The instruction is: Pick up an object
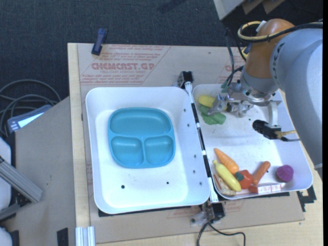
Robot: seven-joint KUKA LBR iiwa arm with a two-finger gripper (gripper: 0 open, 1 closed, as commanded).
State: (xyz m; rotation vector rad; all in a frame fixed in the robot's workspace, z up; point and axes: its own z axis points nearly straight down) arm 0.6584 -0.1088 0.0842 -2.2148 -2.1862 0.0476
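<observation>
Left bin [97, 137]: your blue divided plate [142, 137].
Right bin [302, 163]: green piece [213, 118], yellow piece [206, 101], carrots [226, 160], purple ball [284, 173].
Gripper [229, 102]: beside the green piece; grip you cannot tell.

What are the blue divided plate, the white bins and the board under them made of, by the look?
Blue divided plate: likely moulded plastic, matte to satin; uniform colour, soft rounded compartment edges.
White bins: probably thin formed plastic, smooth with slight sheen; rounded corners, shallow lipped rims.
Board: looks like a sheet still under brown protective paper, matte, with red printed lettering; the material beneath can't be told.
</observation>
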